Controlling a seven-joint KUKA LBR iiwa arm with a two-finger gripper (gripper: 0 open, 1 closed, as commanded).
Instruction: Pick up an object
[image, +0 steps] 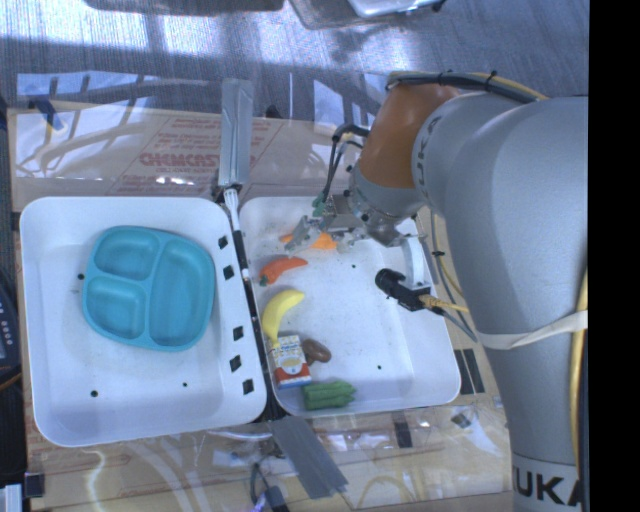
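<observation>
Grey arm (520, 220) lowers its gripper (322, 225) — finger state cannot tell — over an orange piece (322, 241); nothing lifted yet.

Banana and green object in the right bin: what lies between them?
In the camera view, a small carton and a brown piece lie between the banana and the green object.

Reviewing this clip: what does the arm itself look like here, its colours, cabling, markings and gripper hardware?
The arm is bulky, rounded and light grey, with an orange band above the wrist. Thin dark and yellowish cables loop over that band. White letters "UKA" show on the dark base. The gripper is a small metallic assembly with wires running into it.
</observation>
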